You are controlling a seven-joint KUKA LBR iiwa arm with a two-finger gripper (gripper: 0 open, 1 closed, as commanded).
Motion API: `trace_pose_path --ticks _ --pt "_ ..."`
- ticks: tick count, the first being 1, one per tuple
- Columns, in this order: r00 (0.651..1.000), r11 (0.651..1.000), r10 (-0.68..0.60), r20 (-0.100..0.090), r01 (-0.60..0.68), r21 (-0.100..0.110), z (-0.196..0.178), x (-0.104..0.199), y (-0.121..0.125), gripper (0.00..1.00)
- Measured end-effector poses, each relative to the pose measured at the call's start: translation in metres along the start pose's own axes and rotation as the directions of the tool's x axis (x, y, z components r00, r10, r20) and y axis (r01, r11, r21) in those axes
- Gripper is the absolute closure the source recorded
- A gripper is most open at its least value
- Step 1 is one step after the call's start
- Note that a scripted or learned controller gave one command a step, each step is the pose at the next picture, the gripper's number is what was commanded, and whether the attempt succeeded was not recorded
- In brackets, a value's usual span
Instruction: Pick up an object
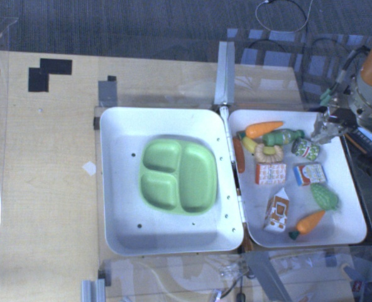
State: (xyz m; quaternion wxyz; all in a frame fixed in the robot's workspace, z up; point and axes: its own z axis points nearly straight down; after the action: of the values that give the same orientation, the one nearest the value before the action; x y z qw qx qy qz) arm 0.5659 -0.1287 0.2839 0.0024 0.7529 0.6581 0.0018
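End effector [322, 129] at right bin [352, 187] far-right rim | grip state unclear, perhaps nothing held

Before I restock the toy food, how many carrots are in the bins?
2, both in the right bin: one carrot lies at its far left corner, the other carrot near its front edge. Clutter could hide more.

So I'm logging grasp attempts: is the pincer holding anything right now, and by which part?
It cannot be told. The pincer hangs over the right bin's far right corner, near the small green can, with nothing visibly between its tips.
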Motion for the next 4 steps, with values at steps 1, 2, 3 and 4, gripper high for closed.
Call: trace_pose_path --ticks 1,2,3,4 --pt "0.998 0.998 -0.056 -0.002 0.056 -0.001 -0.033 0.069 -0.029 1.0" --pt "0.994 0.994 0.111 -0.001 -0.111 0.003 -0.024 0.128 -0.049 1.0" --pt "0.999 0.999 0.037 -0.002 -0.037 0.002 -0.025 0.185 -0.046 1.0" --pt "0.993 0.993 0.119 -0.003 -0.119 0.002 -0.009 0.248 -0.073 1.0"
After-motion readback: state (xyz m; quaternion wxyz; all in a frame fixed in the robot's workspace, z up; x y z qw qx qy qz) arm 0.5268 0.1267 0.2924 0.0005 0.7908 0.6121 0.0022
